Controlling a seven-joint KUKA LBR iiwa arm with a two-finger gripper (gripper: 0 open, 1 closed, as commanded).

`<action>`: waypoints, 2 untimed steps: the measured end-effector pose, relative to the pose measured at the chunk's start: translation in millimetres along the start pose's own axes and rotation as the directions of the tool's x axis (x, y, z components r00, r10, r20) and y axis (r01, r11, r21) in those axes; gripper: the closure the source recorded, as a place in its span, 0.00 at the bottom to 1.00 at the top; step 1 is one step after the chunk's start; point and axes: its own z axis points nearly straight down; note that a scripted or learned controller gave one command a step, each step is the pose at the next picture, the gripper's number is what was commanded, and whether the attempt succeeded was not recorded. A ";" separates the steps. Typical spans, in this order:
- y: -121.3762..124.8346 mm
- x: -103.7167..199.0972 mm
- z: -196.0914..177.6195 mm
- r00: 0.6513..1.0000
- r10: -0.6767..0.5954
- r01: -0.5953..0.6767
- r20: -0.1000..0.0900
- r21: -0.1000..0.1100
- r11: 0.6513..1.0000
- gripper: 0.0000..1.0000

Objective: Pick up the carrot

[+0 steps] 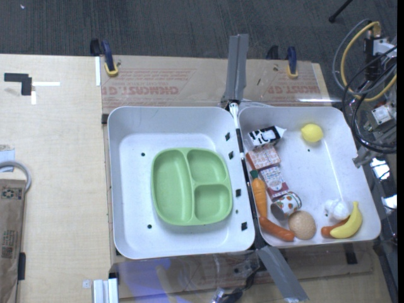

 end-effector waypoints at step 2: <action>59.9 -63.6 -10.0 0.610 -0.792 0.792 0.001 -0.001 0.610 1.00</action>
